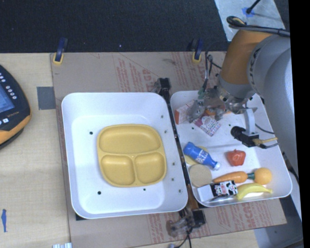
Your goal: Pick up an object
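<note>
My gripper [205, 106] hangs low over the back of the right bin [276, 159], just above a pink and white packet [210, 126]. Beside it on the left lies a small red wrapper [180, 114]. Toward the front of that bin I see a blue bottle [200, 155], a red strawberry-like fruit [235, 157], a carrot [231, 177], a round orange fruit [263, 175], a banana [251, 192], a black and white carton [224, 189] and a tan disc [200, 174]. No object is visibly held.
The left bin [78, 152] holds a yellow divided plate [131, 153]. A teach pendant [2, 104] lies at the bench's left. Clamps [59, 50] stand at the cardboard's back edge. The grey arm [267, 67] covers the right bin's back right corner.
</note>
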Controlling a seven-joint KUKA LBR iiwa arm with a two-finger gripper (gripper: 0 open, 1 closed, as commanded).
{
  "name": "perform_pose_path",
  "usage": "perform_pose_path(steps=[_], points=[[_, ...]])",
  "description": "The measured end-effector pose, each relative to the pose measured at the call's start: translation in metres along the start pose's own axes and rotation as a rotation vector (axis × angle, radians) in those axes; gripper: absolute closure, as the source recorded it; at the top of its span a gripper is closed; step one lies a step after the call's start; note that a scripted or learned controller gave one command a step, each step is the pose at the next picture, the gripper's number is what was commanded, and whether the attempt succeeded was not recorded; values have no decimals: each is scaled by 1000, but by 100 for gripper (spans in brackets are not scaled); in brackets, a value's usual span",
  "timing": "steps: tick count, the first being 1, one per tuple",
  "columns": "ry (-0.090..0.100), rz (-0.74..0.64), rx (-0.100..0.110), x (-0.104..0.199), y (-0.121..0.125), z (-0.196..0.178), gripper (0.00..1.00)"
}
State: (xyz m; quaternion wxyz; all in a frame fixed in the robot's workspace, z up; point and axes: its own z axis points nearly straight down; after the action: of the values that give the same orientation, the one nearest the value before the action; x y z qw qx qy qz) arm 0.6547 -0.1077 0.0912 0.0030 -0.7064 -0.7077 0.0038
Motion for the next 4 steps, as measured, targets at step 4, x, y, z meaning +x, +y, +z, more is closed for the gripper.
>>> perform_pose_path(steps=[4], points=[[2,1,-1,0,0,-4,0]])
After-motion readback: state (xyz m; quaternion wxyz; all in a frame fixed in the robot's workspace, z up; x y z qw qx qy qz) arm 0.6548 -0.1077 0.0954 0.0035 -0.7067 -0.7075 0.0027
